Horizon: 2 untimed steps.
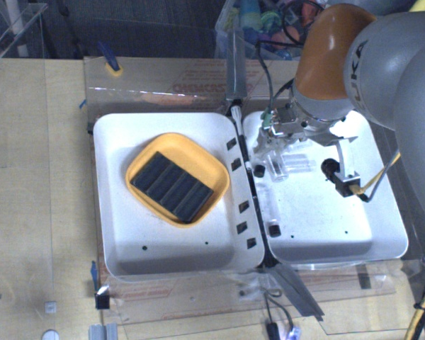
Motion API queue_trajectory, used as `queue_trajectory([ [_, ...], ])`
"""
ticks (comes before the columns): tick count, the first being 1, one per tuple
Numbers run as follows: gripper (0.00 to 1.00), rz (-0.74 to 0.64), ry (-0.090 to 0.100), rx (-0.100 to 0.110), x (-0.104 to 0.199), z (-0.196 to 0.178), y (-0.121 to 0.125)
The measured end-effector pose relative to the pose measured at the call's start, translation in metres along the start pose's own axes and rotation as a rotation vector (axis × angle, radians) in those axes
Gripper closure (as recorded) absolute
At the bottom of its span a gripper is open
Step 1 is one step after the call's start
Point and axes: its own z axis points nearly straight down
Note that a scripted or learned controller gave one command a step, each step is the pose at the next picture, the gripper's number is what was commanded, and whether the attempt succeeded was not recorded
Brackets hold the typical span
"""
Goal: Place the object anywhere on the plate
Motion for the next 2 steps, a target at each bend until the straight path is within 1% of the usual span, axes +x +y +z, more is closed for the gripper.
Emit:
queue_trajectory([
  [1, 1.0, -0.111, 0.0, -0.001, 0.01, -0.034, 0.048],
  [2, 1.0, -0.293, 0.003, 0.004, 0.048, 0.011, 0.026],
])
